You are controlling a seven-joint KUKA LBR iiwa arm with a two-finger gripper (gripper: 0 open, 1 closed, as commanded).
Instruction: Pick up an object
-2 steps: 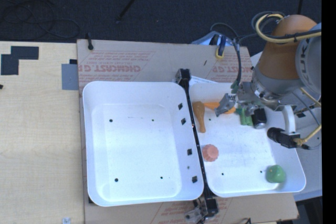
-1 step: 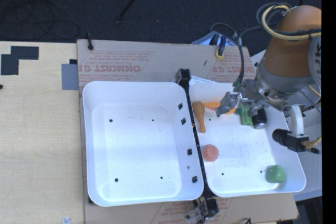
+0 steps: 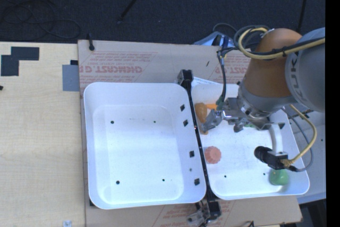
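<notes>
Pincer hangs low in the right bin beside an orange piece at its nine o'clock wall; whether it is released or clenched I cannot tell. I'd centre squarely over one target: that piece, the pink disc at six o'clock or the green lump at four. The wrist hides part of the bin floor.

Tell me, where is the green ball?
The green ball sits in the right bin, near its front right corner, far from the pink ball.
</notes>
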